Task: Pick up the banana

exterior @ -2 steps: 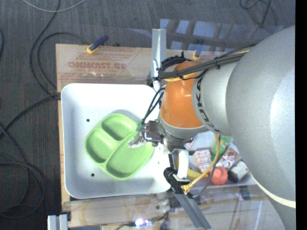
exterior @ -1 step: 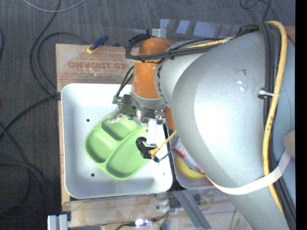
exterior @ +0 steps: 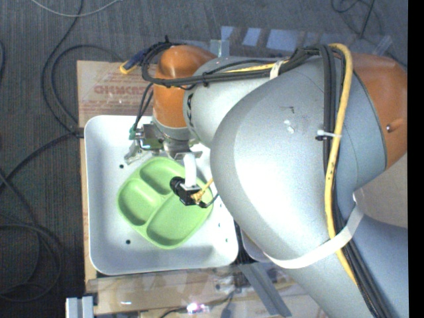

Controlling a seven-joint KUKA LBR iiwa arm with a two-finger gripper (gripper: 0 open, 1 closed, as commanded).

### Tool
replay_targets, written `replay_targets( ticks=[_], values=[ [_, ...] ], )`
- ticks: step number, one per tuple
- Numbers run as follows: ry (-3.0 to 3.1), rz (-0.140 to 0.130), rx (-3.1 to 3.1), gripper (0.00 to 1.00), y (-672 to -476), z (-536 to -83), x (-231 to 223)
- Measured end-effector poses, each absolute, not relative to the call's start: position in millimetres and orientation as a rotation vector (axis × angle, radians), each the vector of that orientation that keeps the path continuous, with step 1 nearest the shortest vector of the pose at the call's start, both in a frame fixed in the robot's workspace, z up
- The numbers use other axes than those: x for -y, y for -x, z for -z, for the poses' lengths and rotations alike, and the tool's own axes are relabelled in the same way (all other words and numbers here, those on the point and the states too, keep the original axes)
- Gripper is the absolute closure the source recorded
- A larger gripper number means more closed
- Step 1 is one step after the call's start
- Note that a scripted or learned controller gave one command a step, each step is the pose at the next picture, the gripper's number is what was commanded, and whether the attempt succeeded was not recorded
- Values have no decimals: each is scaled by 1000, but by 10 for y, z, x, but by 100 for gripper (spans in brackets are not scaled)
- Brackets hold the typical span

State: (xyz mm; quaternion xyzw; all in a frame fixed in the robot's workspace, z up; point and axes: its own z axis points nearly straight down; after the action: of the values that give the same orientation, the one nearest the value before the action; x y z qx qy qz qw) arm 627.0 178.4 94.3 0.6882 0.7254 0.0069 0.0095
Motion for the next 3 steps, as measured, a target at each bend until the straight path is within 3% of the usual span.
replay_targets(
  ticks=[1, 2, 3],
  values=[
    [-2077, -18, -2343, 0, -5522, -1373, -1268],
    [-2073, -23, -2345, 0, -4971, -905, -1658],
    [-2077, -23, -2341, 100, -4982, -993, -1638]
  ],
)
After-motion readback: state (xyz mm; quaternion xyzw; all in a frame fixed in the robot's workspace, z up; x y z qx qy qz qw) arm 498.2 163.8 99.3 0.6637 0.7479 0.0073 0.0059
